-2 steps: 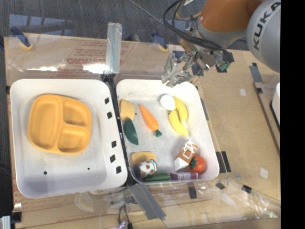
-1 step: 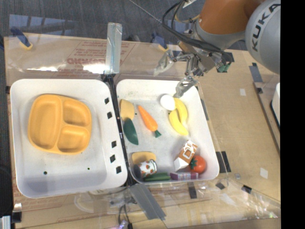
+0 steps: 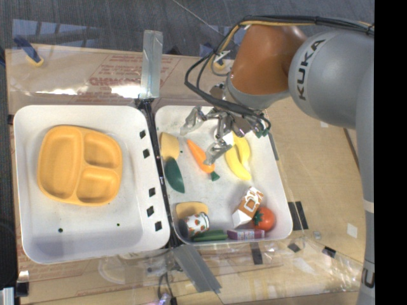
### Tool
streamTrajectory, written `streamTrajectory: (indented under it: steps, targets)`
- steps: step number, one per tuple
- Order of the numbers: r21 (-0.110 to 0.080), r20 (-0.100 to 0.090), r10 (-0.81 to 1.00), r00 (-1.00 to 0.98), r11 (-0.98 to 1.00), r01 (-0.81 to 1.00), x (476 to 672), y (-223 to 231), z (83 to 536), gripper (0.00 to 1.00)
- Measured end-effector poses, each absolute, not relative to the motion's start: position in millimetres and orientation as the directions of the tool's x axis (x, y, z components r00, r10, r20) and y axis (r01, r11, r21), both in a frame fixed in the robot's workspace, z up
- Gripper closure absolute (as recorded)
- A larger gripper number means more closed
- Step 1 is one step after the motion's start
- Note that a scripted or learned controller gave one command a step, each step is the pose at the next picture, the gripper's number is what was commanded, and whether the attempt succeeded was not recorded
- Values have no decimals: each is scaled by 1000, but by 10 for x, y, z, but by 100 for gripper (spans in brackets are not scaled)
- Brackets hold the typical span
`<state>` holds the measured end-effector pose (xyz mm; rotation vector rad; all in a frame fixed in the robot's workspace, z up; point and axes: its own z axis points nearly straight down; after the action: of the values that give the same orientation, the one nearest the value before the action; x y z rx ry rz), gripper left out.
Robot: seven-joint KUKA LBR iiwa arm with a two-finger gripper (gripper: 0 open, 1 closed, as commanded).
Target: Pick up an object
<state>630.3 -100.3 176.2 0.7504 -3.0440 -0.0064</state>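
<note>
My gripper [image 3: 203, 138] hangs over the back half of the right bin [image 3: 280, 189], its two metal fingers spread open with nothing between them. One fingertip [image 3: 189, 124] is near the bin's back left. The other fingertip [image 3: 218, 150] sits just above an orange carrot [image 3: 198, 154] and beside a yellow banana [image 3: 238, 159]. A pale yellow wedge [image 3: 169, 146] and a dark green vegetable [image 3: 174, 175] lie along the bin's left wall.
At the right bin's front lie a small carton [image 3: 247, 207], a red tomato [image 3: 265, 219], a purple bar [image 3: 245, 234], a green stick [image 3: 208, 236] and a painted cup [image 3: 197, 222]. The left bin [image 3: 38, 240] holds a yellow divided plate [image 3: 79, 164].
</note>
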Motion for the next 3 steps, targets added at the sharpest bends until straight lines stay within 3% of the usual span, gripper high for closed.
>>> streamTrajectory:
  steps: [1,2,3]
  targets:
    - [4,3,-494,-870,870,-494,6186,-1146,894,0]
    - [-2,-7,-498,-867,867,-498,6223,-1123,1038,100]
    - [-9,-13,-455,-890,890,-455,6597,-826,2726,100]
